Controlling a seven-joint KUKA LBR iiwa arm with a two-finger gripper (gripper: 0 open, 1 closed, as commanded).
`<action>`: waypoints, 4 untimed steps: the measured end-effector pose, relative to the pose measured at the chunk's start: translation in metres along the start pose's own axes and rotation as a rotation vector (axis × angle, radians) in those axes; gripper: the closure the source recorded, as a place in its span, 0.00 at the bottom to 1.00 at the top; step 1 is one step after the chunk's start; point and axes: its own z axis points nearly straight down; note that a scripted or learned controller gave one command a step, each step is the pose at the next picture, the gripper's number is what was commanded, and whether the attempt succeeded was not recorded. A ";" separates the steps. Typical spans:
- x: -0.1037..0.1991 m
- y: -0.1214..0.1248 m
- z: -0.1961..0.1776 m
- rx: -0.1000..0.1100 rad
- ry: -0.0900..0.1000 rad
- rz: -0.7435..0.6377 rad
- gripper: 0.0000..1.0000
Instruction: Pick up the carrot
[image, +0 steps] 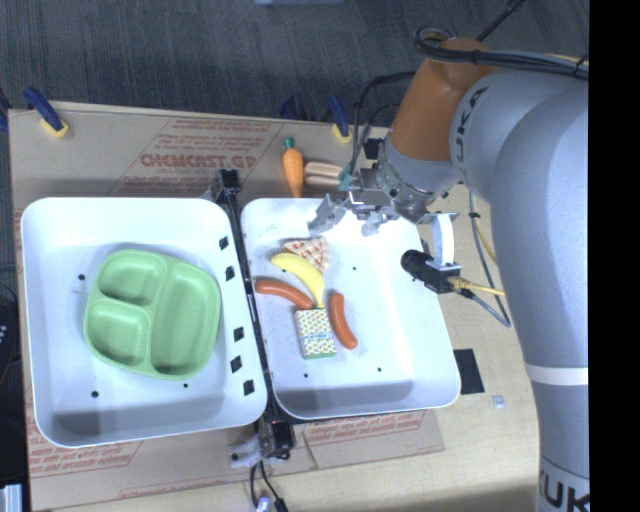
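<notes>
The gripper (348, 215) hovers over the far edge of the right bin (420, 340), fingers spread apart with nothing between them. The carrot (292, 170) lies outside both bins on the bench, at about ten o'clock from the gripper, near it. The right bin holds a waffle piece (308, 250), banana (298, 273), two sausages (284, 292) and a patterned block (316, 333). The left bin (50, 300) holds a green divided plate (152, 312).
</notes>
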 end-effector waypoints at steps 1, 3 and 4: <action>0.000 0.020 0.095 0.002 0.001 0.116 0.00; 0.030 0.004 0.014 -0.004 0.001 0.174 0.00; -0.024 0.026 -0.013 -0.002 0.000 0.421 0.00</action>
